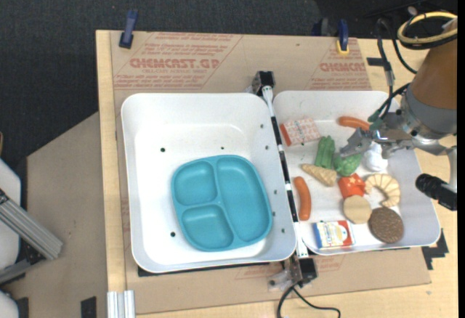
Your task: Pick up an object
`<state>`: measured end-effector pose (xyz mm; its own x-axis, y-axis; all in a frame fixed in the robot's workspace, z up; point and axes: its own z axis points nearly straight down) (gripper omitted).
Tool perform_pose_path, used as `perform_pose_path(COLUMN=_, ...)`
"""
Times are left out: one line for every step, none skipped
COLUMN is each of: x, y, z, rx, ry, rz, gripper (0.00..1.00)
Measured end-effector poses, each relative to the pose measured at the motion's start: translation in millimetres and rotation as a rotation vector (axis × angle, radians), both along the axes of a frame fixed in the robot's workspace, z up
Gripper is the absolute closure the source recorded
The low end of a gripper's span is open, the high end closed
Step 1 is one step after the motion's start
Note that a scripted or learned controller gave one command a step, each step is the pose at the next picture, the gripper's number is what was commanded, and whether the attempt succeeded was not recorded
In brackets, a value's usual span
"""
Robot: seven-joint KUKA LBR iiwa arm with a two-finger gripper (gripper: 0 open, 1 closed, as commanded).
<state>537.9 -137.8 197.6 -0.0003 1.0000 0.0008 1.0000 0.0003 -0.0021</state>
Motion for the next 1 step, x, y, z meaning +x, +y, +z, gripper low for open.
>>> perform_pose_path(x=3.0, y=-7.9, z=-99.4, rx=0.000, ry=-0.007, rz=0.002, gripper=0.00)
